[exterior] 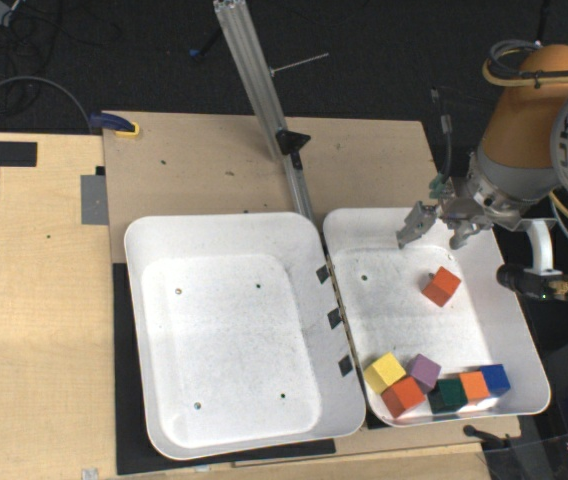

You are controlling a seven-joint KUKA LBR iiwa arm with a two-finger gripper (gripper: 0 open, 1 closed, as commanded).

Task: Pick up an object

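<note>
Six blocks (442, 286) lie in the right bin (364, 230).

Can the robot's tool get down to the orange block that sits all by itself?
Probably yes. The tool hangs open just above the lone orange block in the right bin, with nothing between them. The other blocks are bunched at the bin's near edge, away from it.
</note>
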